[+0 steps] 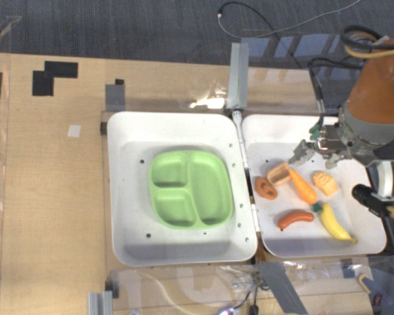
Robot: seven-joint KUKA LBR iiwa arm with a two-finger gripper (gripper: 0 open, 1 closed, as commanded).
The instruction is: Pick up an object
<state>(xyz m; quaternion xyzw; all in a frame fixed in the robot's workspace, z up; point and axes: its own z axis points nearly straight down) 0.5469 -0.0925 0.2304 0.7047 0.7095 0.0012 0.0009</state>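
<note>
Wooden bench [46, 195] is carrying two white bins side by side, and dark carpet is lying behind it. Over the right bin [276, 126] the gripper [313, 155] is hanging with its two fingers spread apart and nothing between them. Just below and beside it a small tan block [278, 174] is lying, touching the top of an orange carrot [303, 187]. Near them I am seeing a yellow-orange piece [326, 183], a brown round slice [266, 188], a red sausage [295, 219] and a banana [335, 224]. In the left bin [118, 176] a green divided plate [191, 189] is resting, well apart from the arm. I think these are toy foods, so light, stiff and a little smooth. The carrot is looking easiest: take it across its thick middle, where the fingers can close on both sides without slipping toward the tip.
</note>
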